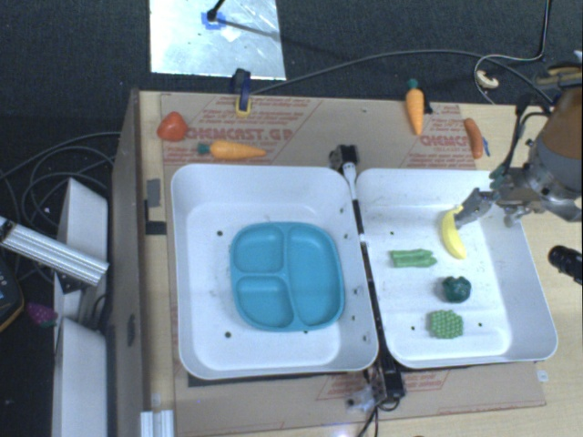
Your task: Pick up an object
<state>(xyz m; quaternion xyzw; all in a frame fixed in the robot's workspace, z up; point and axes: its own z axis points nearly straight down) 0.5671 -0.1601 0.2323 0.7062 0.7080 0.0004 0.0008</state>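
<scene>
so, going left to right: at the far left edge of the frame there's a grey metal bar [53, 251] lying at a slant next to some black cables [55, 167]. up top, left of centre, a shiny foil sheet [217, 24] sits on the dark floor. on the cardboard strip just below it there's a red tomato-looking toy [172, 127], a carrot lying flat [228, 150] and a blue-and-yellow clamp [242, 92].

left bin [196, 198] holds a blue divided plate [286, 276], roughly in its middle.

right bin [519, 289] has the pickable stuff: a green bean pod thing [413, 259] near its centre, a yellow banana [452, 233] up and to the right of that, a dark green broccoli lump [456, 289] below the banana, and a light green bumpy piece [445, 323] below that, near the bin's lower part. all of them sit apart from each other.

above the right bin, on the cardboard, another carrot [415, 109] stands upright-ish, and an orange pepper-like toy [474, 137] is to its right.

the gripper [475, 208] comes in from the right edge, tip just above the banana's top end, right next to it or touching, can't say which. honestly can't tell how it's set or whether it has hold of anything, too blurry.
</scene>
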